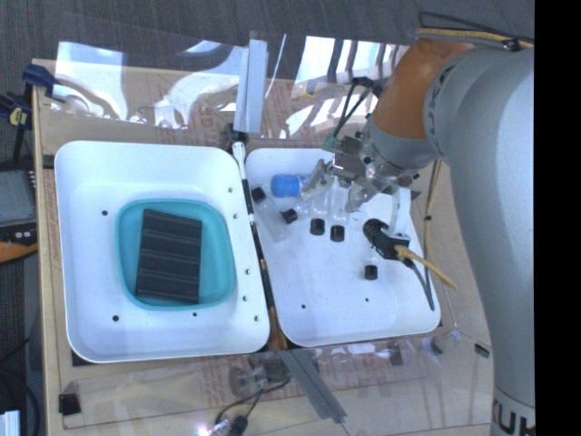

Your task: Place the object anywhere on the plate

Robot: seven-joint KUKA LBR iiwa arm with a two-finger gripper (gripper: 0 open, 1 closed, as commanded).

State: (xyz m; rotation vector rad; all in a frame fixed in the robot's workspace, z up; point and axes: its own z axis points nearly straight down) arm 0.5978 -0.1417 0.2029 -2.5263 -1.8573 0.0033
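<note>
already, dark ridged block (170, 255) lies (flat) on teal plate (214, 271).

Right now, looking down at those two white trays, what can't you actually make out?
- The claw at the arm's tip, camera view: transparent, blurred against the right white bin; what it holds is unclear.
- Small black pieces: too small to identify.
- Ridged dark block on the turquoise square plate: its material is unreadable.
</note>
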